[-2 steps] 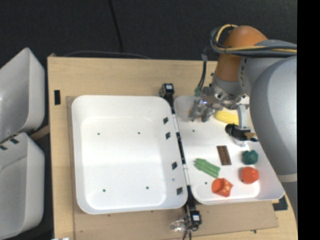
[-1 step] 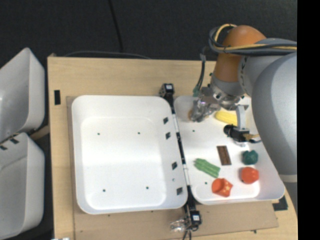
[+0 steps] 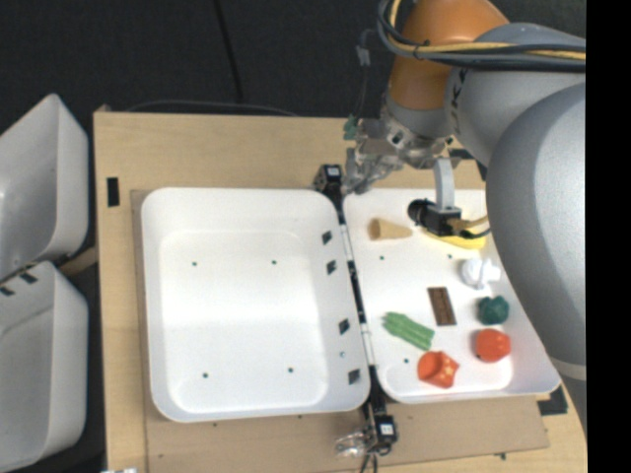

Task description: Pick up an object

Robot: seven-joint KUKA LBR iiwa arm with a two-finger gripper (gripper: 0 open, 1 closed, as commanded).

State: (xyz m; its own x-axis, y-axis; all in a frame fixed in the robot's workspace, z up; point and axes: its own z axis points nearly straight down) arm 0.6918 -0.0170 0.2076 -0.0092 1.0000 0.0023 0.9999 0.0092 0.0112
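Observation:
My gripper (image 3: 361,170) hangs over the far left corner of the right bin (image 3: 513,387), close to the divide between the two bins. Nothing shows in its grasp. A tan wedge (image 3: 389,229) lies just below and right of it. Further forward lie a small brown block (image 3: 443,305), a long green vegetable (image 3: 409,330), a red pepper-like piece (image 3: 438,367), an orange-red ball (image 3: 492,344), a dark green lump (image 3: 493,309) and a white lump (image 3: 478,271).
The left bin (image 3: 158,294) stands beside the right one, joined by a row of black clips (image 3: 347,294). The big grey arm (image 3: 532,166) covers the right bin's far right side. White housings (image 3: 39,185) stand at the left, off the bench.

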